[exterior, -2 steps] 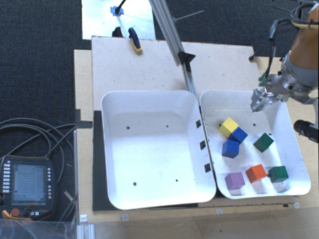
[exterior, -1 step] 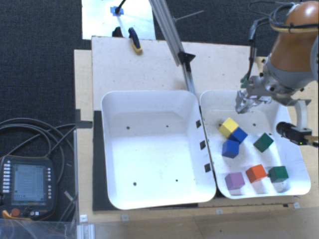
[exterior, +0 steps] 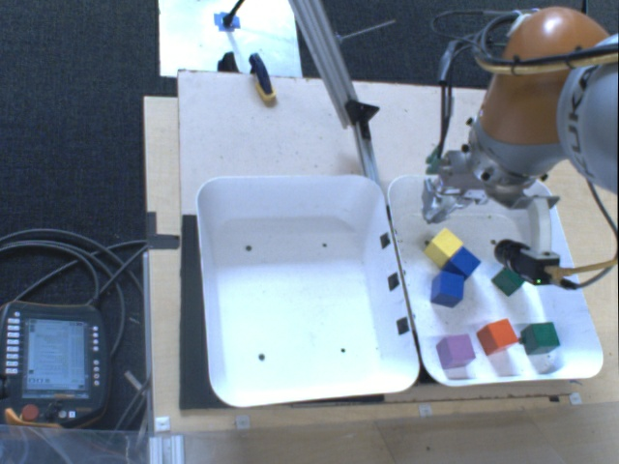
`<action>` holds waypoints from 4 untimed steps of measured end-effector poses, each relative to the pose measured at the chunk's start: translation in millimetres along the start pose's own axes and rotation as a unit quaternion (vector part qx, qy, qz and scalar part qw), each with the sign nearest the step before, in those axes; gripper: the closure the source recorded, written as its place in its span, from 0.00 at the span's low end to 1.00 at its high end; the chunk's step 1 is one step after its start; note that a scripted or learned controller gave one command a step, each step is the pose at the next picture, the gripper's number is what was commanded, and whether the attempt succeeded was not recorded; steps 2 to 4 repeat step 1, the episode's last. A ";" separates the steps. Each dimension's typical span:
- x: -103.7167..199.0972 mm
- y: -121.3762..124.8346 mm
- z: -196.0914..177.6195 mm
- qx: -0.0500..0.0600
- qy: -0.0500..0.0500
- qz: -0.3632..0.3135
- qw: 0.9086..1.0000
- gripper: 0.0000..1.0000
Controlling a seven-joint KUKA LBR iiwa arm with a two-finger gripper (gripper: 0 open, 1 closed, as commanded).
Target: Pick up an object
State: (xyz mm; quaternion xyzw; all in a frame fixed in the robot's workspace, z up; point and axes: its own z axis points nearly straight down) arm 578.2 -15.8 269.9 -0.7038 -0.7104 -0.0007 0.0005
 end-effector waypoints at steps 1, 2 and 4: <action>56.3 0.9 -3.1 -0.001 0.000 -0.001 1.000 1.00; 56.3 0.9 -3.1 -0.001 0.000 -0.001 1.000 1.00; 56.3 0.9 -3.1 -0.001 0.000 -0.001 1.000 1.00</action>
